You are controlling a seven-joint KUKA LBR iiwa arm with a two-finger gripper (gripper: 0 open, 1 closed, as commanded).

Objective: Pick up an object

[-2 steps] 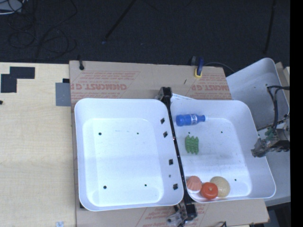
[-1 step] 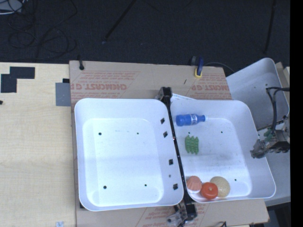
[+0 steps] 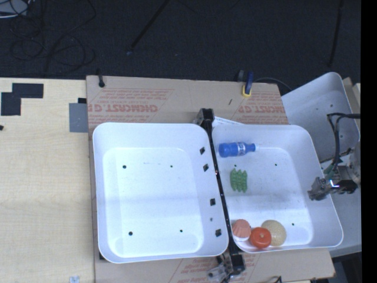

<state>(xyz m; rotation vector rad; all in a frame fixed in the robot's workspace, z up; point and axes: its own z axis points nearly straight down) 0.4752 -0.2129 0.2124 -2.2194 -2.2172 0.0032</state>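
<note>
The gripper (image 3: 323, 188) sits at the right bin's (image 3: 300, 135) right-hand rim, well apart from everything inside, and it is too small and dark to tell how its jaws stand. The candidates all lie in that bin: a blue bottle (image 3: 236, 149) on its side near the top left, a green knobbly piece (image 3: 238, 180) just below it, and three round items crowded in the bottom-left corner (the red one (image 3: 260, 237) touching its neighbours). The bottle or the green piece looks the safer target, since each lies alone; I would centre over it and close across its narrow width.
</note>
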